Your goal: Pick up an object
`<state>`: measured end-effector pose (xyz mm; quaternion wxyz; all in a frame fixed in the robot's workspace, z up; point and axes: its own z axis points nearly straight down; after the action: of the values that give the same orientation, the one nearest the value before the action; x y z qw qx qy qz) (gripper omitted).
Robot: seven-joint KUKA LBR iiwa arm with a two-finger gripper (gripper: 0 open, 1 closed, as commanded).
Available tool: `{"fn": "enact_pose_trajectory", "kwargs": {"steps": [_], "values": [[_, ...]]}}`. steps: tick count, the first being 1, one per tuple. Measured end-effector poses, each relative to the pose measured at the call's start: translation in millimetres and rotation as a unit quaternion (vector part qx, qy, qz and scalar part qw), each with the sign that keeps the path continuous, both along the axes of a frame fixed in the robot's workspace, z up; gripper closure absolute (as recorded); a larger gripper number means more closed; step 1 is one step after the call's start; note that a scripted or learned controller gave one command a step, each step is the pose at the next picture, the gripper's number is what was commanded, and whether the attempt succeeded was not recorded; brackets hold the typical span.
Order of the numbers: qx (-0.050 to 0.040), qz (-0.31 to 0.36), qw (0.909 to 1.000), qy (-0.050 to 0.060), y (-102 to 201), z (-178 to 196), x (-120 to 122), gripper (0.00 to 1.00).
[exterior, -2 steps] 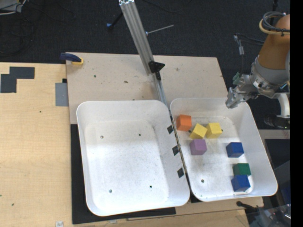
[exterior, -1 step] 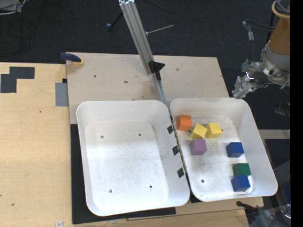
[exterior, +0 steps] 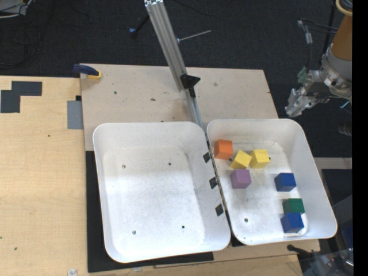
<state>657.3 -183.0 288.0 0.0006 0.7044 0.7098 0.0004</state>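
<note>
The right bin [exterior: 310, 154] holds several small blocks. An orange block [exterior: 223, 149] lies near its left wall, with two yellow blocks [exterior: 241, 159] [exterior: 260, 157] beside it and a purple block [exterior: 241, 178] just below them. Toward the right side sit a blue block [exterior: 285, 181], a green block [exterior: 294, 204] and another blue block [exterior: 292, 222]. My gripper [exterior: 297, 103] hangs off the bench, above and beyond the right bin's far right corner, well apart from all the blocks. Nothing is seen between its tips.
The left bin [exterior: 115, 154] stands next to the right one, parted by a rim with black clips [exterior: 212, 182]. A slanted aluminium rail [exterior: 170, 45] rises behind the bins. A blue and yellow clamp [exterior: 87, 71] lies at the board's far left corner.
</note>
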Motion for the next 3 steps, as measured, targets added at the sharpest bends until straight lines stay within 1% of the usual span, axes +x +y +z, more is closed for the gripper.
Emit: {"fn": "enact_pose_trajectory", "kwargs": {"steps": [1, 3], "values": [[0.0009, -0.002, 1.0, 0.002, 41.1, -6.2, -9.2, 1.0], [0.0014, -0.002, 1.0, 0.004, 143.1, -45.7, -32.9, 1.0]]}}
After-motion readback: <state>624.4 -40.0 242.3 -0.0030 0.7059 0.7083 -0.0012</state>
